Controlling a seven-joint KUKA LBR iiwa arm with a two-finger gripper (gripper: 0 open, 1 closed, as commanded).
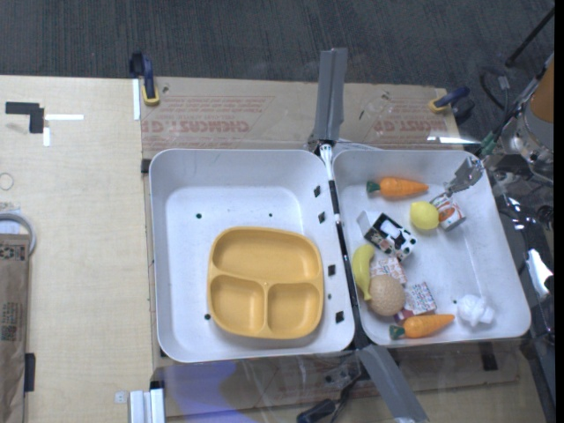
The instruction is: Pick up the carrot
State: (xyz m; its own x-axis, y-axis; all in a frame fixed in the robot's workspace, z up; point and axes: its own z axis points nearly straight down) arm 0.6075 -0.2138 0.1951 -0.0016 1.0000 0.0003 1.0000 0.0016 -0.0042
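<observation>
Camera view: carrot [401, 186] lies crosswise, green top seemingly leftward; end effector [464, 176] grip unclear.

Two white bins [167, 236] are sitting side by side. Two carrots [401, 186] [425, 325], one lemon [424, 216], one banana [361, 270] and one yellow divided plate [264, 282] are lying inside.
</observation>
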